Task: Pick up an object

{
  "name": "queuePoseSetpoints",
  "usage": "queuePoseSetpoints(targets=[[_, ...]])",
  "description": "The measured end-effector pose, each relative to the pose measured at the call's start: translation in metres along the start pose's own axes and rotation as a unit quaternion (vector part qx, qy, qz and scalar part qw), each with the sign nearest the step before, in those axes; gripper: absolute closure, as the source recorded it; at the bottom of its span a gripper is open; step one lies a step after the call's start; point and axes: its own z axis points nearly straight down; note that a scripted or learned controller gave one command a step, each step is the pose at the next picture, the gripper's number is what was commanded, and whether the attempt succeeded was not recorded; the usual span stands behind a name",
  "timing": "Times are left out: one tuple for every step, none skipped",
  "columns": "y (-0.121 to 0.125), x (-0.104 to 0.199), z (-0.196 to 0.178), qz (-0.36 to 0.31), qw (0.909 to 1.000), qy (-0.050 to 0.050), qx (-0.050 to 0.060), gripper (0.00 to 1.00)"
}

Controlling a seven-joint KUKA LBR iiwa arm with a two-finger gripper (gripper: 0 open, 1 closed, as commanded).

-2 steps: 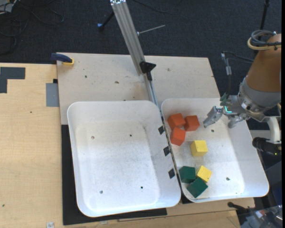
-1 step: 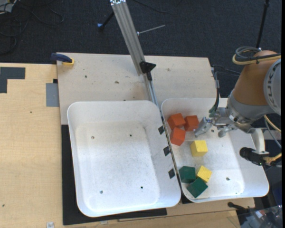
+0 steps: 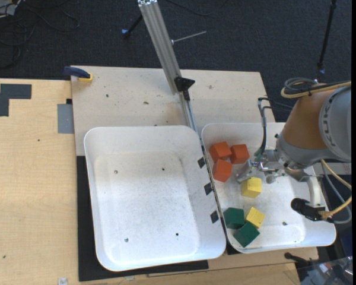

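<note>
While the grey arm with its orange band [image 3: 308, 126] reaches over the right-hand shallow white bin [image 3: 291, 233], its metal hand [image 3: 256, 170] sits low among the blocks, just above the yellow wooden cube [image 3: 251, 187] near the bin's middle. Whether the hand is spread or pressed together I cannot tell; the metal parts blur into one another, and nothing can be seen pinched in it. By my reading, the pick is not yet made: every block seems to lie on the bin floor, and the grasp and the lift are both left to do.

Three orange-red wooden cubes [image 3: 221, 151] cluster toward the bin's far left corner, just beside the hand. Two dark green blocks [image 3: 235, 217] and a second yellow block [image 3: 255, 217] lie together near the front edge. The yellow cube under the hand looks like the likeliest target.

The left-hand white bin [image 3: 107, 159] adjoins the right one along a divider with black clips [image 3: 207, 187]. Both rest on a pale speckled desk [image 3: 130, 97]; a slanted aluminium bar [image 3: 161, 40] rises from its far side. Beyond lies dark carpet [image 3: 243, 22] with loose cables.
</note>
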Motion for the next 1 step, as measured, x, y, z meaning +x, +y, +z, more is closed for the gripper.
queuePoseSetpoints(targets=[[0.0014, 0.0005, 0.0068, 0.001, 1.0, 0.0, -0.004, 0.0]])
